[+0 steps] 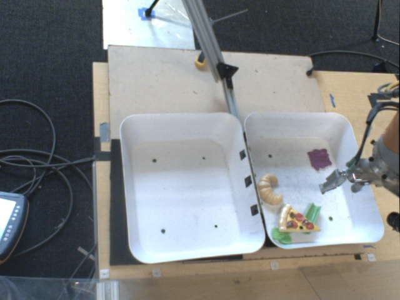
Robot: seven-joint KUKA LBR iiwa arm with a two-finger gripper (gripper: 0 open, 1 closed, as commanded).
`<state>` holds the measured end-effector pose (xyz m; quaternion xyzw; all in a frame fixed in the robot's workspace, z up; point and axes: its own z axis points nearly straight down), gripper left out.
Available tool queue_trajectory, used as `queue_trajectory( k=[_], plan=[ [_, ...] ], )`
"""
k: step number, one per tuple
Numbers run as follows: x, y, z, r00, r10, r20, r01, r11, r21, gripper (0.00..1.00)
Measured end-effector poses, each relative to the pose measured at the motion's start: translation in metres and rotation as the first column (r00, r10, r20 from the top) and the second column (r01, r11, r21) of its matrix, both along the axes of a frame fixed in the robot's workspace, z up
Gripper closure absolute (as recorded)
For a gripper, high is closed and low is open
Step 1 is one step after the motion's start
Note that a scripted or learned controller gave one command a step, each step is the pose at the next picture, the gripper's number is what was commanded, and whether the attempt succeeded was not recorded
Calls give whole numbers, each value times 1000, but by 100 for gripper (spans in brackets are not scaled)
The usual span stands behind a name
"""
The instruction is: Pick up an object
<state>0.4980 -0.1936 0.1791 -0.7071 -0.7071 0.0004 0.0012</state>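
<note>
The right bin (350, 130) holds a purple flat piece (319, 159) near its back right. A tan croissant-like toy (270, 189) lies by the divider. A toy pizza slice (297, 220) rests at the front, with a green piece (312, 213) just beside it and another green bit (280, 236) at its lower left. My gripper (332, 182) reaches in from the right edge, hovering over the bin floor right of the croissant and below the purple piece. Nothing shows between its tips.
The left bin (134, 127) sits beside the right one. A grey metal pole (206, 30) slants from the top down to the divider between the bins. Cables and a tablet (9, 220) lie on the dark floor at left.
</note>
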Motion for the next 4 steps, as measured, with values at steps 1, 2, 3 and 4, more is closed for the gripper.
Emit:
queue_trajectory(
  k=[1,2,3,4],
  plan=[
    [-3,4,-62,1000,1,-2,-1,1000,1,0],
    [0,3,-48,1000,1,6,-1,1000,-2,100],
    [4,4,16,1000,5,10,-5,1000,-4,100],
    [6,4,56,1000,6,9,-6,1000,-4,100]
  ],
)
